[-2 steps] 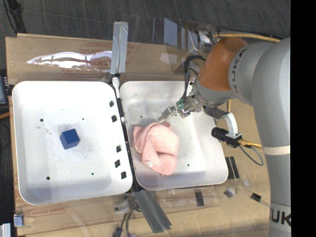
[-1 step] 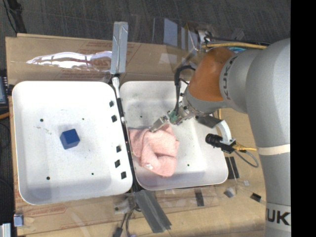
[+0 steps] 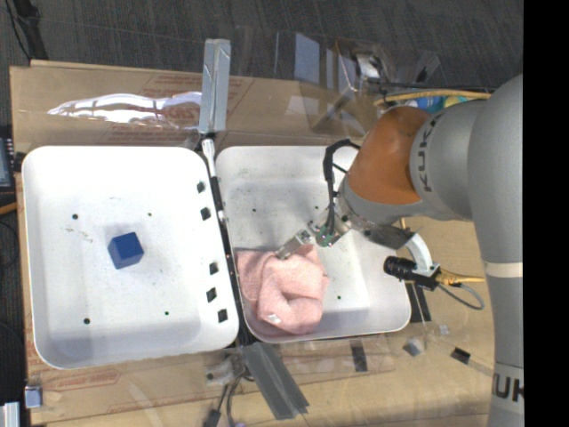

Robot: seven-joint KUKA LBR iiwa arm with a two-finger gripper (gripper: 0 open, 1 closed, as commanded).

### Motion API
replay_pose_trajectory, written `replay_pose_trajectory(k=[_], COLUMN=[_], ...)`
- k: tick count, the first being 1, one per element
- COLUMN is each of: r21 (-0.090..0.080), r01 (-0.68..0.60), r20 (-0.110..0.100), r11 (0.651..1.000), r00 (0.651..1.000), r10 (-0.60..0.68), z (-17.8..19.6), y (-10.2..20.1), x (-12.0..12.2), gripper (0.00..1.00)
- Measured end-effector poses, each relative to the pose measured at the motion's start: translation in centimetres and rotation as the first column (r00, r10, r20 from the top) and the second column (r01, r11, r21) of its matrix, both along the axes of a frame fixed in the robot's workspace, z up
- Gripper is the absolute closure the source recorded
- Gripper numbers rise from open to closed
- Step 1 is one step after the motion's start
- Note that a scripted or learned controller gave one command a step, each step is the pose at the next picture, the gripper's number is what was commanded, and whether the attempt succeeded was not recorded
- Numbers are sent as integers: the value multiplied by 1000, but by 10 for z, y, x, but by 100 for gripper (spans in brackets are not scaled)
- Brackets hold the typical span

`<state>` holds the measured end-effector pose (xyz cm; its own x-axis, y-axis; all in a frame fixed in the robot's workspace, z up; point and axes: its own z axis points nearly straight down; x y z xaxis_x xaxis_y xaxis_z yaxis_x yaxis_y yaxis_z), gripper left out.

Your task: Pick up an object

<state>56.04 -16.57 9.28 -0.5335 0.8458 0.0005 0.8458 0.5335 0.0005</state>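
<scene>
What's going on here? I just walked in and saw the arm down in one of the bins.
A grey KUKA arm reaches in from the right, down into the right bin, on a pick-up try. Its gripper sits at the upper edge of a crumpled pink cloth in that bin's lower left corner. Whether it has hold of the cloth can't be told from this angle. In the left bin, a small blue cube lies alone.

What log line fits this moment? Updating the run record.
arm: over right bin | gripper: at pink cloth edge | blue cube: left bin
</scene>
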Motion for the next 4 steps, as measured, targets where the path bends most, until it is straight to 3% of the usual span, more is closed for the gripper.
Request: replay_pose_trajectory(k=[1,2,3,4], r21=[0,-1,-2,0], r01=[-3,-4,-43,-48], r20=[1,1,2,-1], r11=[1000,1000,999,999], r00=[1000,1000,999,999], r10=[3,4,43,48], z=[11,11,0,-1], y=[0,0,15,6], x=[1,1,11,-21], gripper=[100,0,0,0])
